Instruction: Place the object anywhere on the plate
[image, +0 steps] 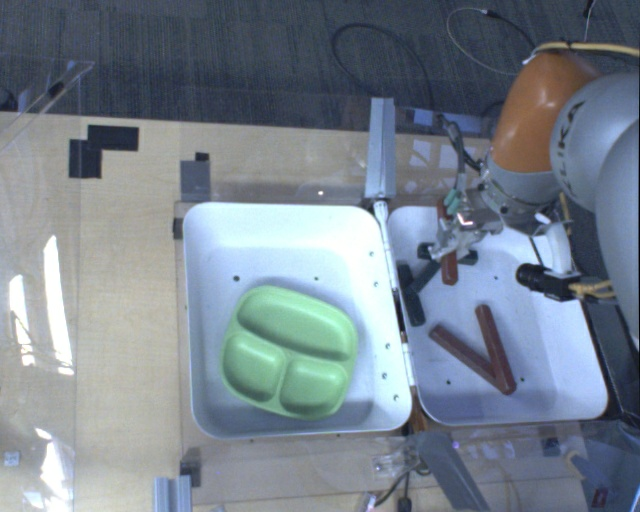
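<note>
The end effector (449, 262) hangs over the upper left part of the right bin (560, 400), pinching the top of a short reddish-brown stick (451, 268) that points down between its fingers. My judgement is that this hold is the weak point: only the stick's upper end appears caught, so a swing toward the plate could let it pivot or slip and fall back into the right bin, or onto the ridge where the 2 bins meet. A second risk is the raised inner walls, which the dangling lower end could clip if the carry stays low. Just left of the end effector a dark rod-like piece (409, 290) lies along the bin wall, near enough to be knocked. Lower in the same bin 2 longer brown sticks (480, 352) rest touching in a V. The left bin (290, 225) holds the green plate (290, 350), 3 compartments, all bare, set toward its lower half on the desk (110, 330).
</note>
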